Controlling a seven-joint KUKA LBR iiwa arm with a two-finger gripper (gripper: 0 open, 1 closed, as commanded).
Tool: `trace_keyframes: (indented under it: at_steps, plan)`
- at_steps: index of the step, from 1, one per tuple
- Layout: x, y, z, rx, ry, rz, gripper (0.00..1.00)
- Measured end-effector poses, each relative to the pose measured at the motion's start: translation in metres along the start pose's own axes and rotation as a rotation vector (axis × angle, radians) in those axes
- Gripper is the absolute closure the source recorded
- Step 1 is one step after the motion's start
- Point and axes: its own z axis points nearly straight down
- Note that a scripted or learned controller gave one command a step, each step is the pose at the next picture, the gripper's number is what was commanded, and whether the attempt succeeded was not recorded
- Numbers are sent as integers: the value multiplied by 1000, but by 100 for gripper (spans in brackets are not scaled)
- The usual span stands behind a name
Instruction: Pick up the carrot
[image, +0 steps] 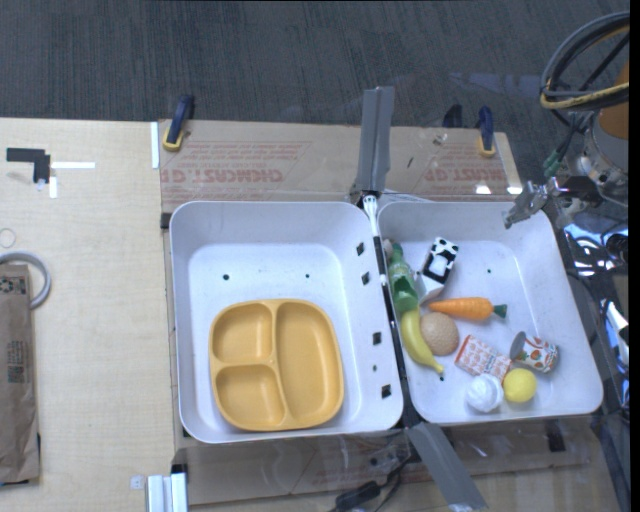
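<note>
Carrot (464, 308) lies untouched in the right bin (560, 330) between a potato (439, 334) and a cow toy (439, 260), so every step remains, and the claw's state cannot be told.

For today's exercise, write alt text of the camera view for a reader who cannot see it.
An orange carrot lies among a banana, lemon and other small items in the right bin. The left bin holds a yellow divided plate.

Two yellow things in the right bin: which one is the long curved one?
The banana, lying along the right bin's left wall beside the green bottle. The lemon is round, near the front.
</note>
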Motion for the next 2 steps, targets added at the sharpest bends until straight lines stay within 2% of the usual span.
trace_keyframes:
  at_steps: [1, 2]
  plan:
    - [60, -12, 20, 0, 0, -262, 0]
    - [84, -62, 54, 0, 1, -567, 0]
